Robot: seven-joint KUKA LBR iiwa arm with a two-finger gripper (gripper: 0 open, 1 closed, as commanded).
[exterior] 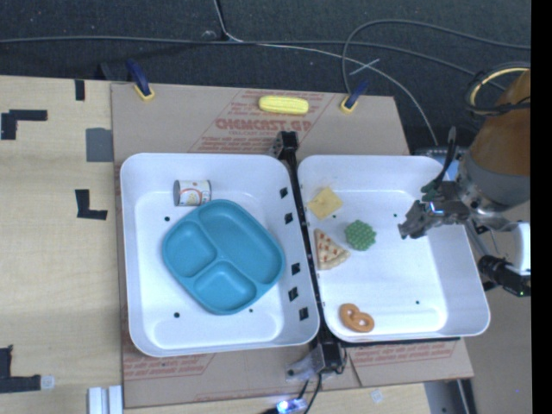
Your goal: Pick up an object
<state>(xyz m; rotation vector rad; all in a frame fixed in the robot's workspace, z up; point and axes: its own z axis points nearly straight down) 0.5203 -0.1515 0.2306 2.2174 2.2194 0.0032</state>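
Camera view had my hand (417, 221) over the right side of the right bin (431, 313), low above the white floor. I could not tell from this slant whether it was released or clenched, and nothing showed in it. So the pick, as I judged it, was not yet made. The candidates all lay on the floor of that bin: a green broccoli-like toy (360, 235) nearest me, just to my left, then a waffle wedge (328, 250), a yellow cheese-like block (325, 203) farther back, and a pretzel (355, 318) near the front edge. The left bin (142, 313) held a blue divided tray (222, 255) and a small can (191, 193).
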